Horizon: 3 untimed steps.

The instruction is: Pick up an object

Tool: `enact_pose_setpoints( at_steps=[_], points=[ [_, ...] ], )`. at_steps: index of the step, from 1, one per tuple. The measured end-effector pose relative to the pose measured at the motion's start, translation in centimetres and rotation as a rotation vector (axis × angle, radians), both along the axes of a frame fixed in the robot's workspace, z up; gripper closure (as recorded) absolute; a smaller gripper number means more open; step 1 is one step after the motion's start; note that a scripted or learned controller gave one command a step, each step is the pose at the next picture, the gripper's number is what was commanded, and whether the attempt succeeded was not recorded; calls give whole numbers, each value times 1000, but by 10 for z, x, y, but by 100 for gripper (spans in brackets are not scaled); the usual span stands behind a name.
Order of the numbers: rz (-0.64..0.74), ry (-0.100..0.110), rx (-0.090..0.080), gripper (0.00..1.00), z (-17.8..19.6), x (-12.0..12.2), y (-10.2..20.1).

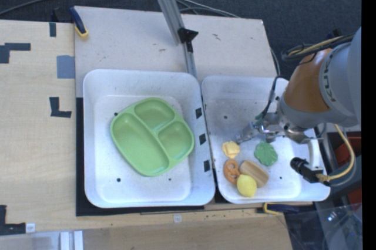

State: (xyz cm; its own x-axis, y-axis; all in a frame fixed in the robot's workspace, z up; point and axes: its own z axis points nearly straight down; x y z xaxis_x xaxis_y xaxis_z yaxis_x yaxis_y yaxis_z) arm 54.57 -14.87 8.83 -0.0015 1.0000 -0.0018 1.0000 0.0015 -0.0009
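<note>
The left bin (94,143) holds a green divided plate (153,136), lying flat and tilted slightly toward the bin's centre. It sits well apart from the arm and plays no part in the step in hand, judged to be the approach to a pick.

The right bin (235,96) holds the candidate objects, clustered in its near half. From left to right: a small pale yellow piece (231,149), an orange ring-shaped piece (231,170), a yellow lemon-like piece (247,185), a tan block (254,171), and a green leafy piece (266,154). The ring, block and lemon touch or nearly touch one another. The pale yellow piece and the green piece each stand a little apart.

The gripper (258,131) hangs over the right bin, just above and between the pale yellow piece and the green piece. Whether it is released or clenched cannot be told from this view. No object is seen in its grasp.

To do the step well, select an isolated target; the green piece or the pale yellow piece is judged easier than the crowded trio. Centre the tool over the target before descent, and descend vertically to avoid nudging neighbours.

Open room lies in the far half of the right bin. The near wall and the right wall stand close to the cluster, so lateral travel there is limited
</note>
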Motion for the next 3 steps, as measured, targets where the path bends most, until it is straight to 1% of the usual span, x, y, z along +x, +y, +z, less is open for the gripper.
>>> enact_pose_setpoints(
  at_steps=[1,2,3],
  points=[
    [1,0,1,100,11,0,1],
    [1,-4,2,100,65,-5,9],
    [0,-3,1,100,108,-8,11]
  ],
)
